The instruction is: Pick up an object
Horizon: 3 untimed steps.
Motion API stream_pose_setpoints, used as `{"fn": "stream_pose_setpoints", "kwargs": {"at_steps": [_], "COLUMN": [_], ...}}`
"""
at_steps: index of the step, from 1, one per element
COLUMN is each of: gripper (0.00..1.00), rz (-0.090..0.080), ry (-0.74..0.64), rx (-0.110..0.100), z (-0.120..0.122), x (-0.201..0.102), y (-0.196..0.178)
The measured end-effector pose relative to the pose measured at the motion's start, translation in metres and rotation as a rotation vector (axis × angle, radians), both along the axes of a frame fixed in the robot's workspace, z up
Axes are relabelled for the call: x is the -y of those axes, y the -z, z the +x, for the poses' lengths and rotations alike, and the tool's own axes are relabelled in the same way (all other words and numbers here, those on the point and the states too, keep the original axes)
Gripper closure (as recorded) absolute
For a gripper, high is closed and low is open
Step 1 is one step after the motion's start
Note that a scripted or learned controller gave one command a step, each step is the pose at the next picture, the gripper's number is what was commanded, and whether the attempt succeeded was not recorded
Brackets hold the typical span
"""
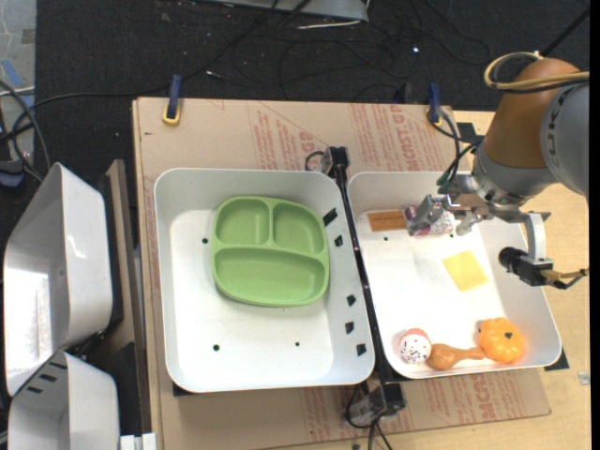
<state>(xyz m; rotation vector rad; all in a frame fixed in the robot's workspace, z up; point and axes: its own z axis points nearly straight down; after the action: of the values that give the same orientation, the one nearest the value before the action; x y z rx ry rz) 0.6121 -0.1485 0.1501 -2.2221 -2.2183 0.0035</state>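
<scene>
Over the right bin [539, 331], the gripper [433, 216] hovers at the far wall, whether open or closed I cannot tell; a flat yellow square [466, 271] lies just nearer, looking light, thin and hard to pinch except by 1 edge
</scene>
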Motion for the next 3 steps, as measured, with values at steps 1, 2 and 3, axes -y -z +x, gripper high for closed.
{"fn": "stream_pose_setpoints", "kwargs": {"at_steps": [1, 2, 3], "gripper": [0.0, 1.0, 1.0], "rz": [0.0, -0.001, -0.001], "ry": [-0.001, -0.001, -0.004], "rx": [0.0, 0.004, 0.008], "z": [0.0, 0.001, 0.005], "x": [-0.001, -0.001, -0.003], "y": [0.053, 0.04, -0.004]}}
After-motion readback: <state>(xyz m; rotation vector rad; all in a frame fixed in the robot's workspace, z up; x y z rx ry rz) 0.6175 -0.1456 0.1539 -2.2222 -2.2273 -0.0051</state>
